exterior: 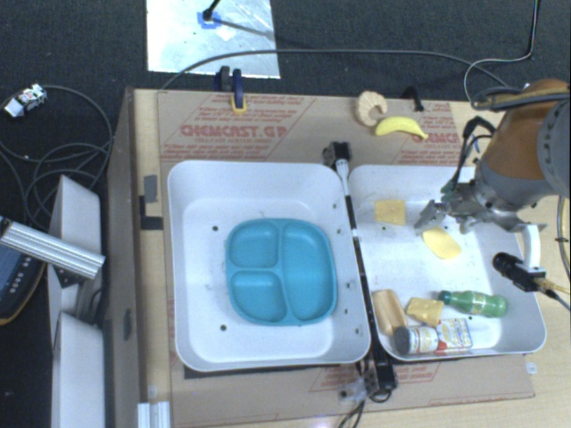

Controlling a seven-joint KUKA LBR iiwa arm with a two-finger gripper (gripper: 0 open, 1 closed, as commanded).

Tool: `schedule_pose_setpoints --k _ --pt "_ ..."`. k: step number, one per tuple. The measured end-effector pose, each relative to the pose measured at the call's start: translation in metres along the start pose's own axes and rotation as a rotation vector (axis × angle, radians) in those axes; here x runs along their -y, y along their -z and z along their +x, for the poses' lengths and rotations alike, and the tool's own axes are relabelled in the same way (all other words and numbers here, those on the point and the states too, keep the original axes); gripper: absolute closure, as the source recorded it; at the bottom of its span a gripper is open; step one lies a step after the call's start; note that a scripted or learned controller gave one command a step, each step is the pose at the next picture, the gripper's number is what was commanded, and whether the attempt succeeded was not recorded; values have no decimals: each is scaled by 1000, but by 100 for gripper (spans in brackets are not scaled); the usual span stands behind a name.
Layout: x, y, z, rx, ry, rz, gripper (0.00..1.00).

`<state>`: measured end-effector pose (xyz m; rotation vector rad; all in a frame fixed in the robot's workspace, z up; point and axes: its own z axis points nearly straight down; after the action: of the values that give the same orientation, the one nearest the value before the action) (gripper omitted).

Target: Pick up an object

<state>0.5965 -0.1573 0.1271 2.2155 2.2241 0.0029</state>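
Observation:
My gripper [443, 218] hangs low over the right bin [393, 266], its fingers spread apart just above a pale yellow lemon-shaped object [442, 243]. Nothing sits between the fingers. A yellow square slice [390, 211] lies to the left of the gripper. Along the bin's front edge lie a green bottle [473, 303], a small yellow piece [425, 309], a tan cylinder [389, 310] and a labelled can [433, 339].
The left bin [196, 239] holds a blue divided plate [280, 270]. On the bench behind the bins lie a banana [400, 127] and a beige round object [370, 107]. A clamp [236, 87] stands at the back left. Cables trail off the bench.

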Motion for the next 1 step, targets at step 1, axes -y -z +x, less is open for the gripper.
schedule_pose_setpoints --k 1 --pt "92 -13 -6 0 -4 3 0"
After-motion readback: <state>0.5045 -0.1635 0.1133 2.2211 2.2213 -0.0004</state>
